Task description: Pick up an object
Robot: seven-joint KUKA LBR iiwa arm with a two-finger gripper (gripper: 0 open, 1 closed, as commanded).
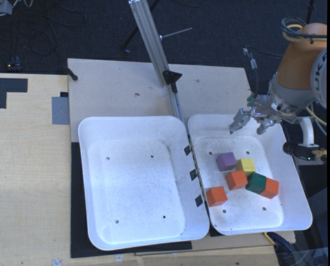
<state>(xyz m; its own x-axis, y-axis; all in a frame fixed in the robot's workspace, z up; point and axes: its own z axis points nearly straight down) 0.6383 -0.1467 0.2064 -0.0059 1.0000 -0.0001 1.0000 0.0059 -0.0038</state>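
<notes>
The left bin (134, 182) is seen lying bare on the counter (115, 87), with nothing in it to be fetched. Just beside it, the right bin (289, 215) holds the whole choice: an orange block (216, 195) nearest the dividing rim, then a purple block (226, 160), a second orange block (236, 179) touching a yellow block (246, 165), a green block (256, 183) and a third orange block (269, 188) pressed against it.

Above the far edge of that bin the tool (250, 125) is held, its fingers spread and nothing between them; it is well apart from the cluster. The approach step is judged to be in hand, with no grasp yet made.

For the next move, a target has to be chosen and the tool brought down over it. The orange block by the rim stands alone and is judged the easiest pick; the clustered blocks leave little room for the fingers on either side.
</notes>
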